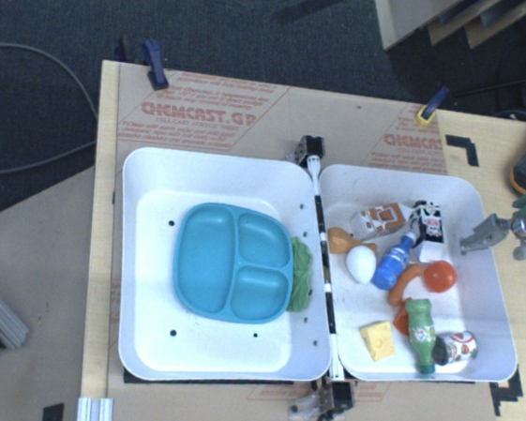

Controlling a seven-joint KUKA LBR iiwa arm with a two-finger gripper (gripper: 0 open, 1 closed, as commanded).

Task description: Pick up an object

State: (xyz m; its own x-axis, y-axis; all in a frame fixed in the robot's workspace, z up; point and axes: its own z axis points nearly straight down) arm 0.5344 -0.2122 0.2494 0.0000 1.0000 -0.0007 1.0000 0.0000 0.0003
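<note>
Camera view: my gripper hangs at the right bin's edge, finger state indeterminate. Approach step. Tomato lies below-left; next I descend onto it.

Two bins sit side by side on the bench: a tray lies in the left bin, small items crowd the right bin, gripper at its right rim.

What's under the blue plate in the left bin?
A green cloth-like thing pokes out from under the blue plate's right edge. How far it runs underneath is hidden, as is anything else beneath.
</note>
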